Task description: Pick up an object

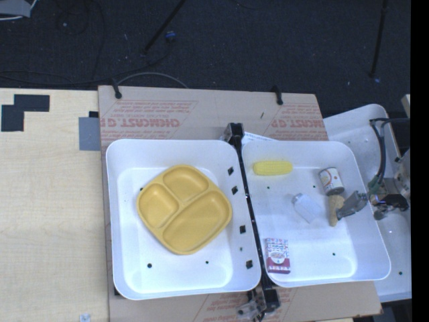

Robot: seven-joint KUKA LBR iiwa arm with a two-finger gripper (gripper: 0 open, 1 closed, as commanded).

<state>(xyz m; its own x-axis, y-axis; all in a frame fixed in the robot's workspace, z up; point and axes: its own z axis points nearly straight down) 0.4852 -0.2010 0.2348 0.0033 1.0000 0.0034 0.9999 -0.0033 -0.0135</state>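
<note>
- Because the task names no particular object, several candidates lie loose in the right bin [365, 263]: a yellow corn cob [272, 168] near the far wall, a small can [329, 179] on its side toward the right, a clear plastic cup [307, 207] tipped over near the middle, a tan cone-shaped piece [333, 210] just right of the cup, and a red and white packet [277, 255] flat by the near-left corner.
- These things are well apart from one another except cup, cone and can, which cluster near the bin's right side; that cluster is nearest the arm's reach, so I judge one of them the likeliest target.
- The gripper [351, 205] sits low at the right edge of the right bin, its dark tip just beside the tan cone-shaped piece. From here I cannot tell whether it is spread or closed, nor whether it touches the cone; nothing is plainly held.
- The left bin [124, 180] carries a yellow divided plate [184, 208], lying flat and turned at a diagonal, well clear of the arm's side.
- Both bins are shallow, white and smooth, so light things such as the cup would probably slide or roll if nudged.
- The bins rest on a brown cardboard sheet [201, 113] with printed lettering, clipped at its far edge.
- Left of it is a pale wooden bench top [47, 213] with dark patches; beyond, a dark floor [234, 39] strewn with cables.
</note>
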